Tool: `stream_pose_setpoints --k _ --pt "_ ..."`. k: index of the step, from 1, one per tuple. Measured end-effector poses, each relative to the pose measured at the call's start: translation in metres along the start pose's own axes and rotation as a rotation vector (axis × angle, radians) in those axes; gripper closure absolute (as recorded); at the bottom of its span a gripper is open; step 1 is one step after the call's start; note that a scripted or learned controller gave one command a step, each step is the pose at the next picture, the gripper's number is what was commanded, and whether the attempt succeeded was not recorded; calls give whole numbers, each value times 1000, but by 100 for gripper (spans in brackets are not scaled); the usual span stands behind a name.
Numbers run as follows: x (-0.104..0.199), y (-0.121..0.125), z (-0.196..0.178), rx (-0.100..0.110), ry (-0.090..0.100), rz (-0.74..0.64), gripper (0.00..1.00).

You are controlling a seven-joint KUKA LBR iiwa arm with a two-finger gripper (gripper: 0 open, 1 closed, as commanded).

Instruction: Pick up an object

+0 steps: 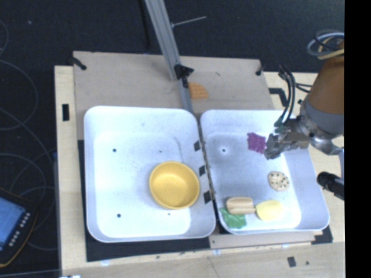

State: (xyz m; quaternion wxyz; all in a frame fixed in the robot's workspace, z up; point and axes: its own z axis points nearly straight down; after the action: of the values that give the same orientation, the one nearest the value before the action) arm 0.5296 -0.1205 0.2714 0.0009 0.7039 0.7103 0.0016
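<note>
The gripper [273,147] sits just beside the purple thing [255,141]. I cannot tell if it is open or shut. The purple thing looks small, light and soft, so pinch its middle.

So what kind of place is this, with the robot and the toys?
Probably a robot lab. A robot arm reaches over two white bins on a bench, a yellow bowl sits in one, and cables trail across the dark floor.

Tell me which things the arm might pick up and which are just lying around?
Could be picked up:
purple piece
spotted round piece
tan block
yellow lump
green scrap
yellow bowl

Lying about:
orange tag
metal pole
cables
</note>
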Motion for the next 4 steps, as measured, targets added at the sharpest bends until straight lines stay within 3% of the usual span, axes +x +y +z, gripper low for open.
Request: stream_pose_setpoints --k 3,4 --pt "150 61 14 2 -2 3 100" --pt "209 67 27 2 -1 2 100"
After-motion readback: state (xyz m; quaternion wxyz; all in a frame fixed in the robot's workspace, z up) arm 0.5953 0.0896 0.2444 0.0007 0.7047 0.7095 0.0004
